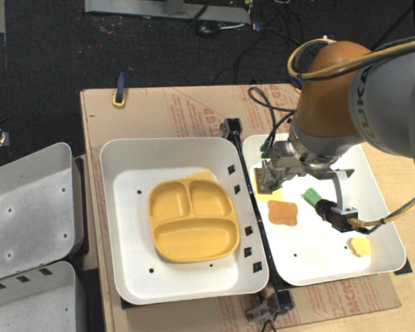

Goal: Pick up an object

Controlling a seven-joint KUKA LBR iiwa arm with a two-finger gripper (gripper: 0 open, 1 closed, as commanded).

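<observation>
Near the right bin's [379, 260] left wall, I am hovering the pincer [267, 179], grip state indiscernible, just above the orange piece [283, 213].

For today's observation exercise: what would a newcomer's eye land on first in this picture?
Probably the yellow divided tray filling the left bin. Next, the grey arm's orange band over the right bin, where an orange piece, a green piece and a small yellow piece lie.
</observation>
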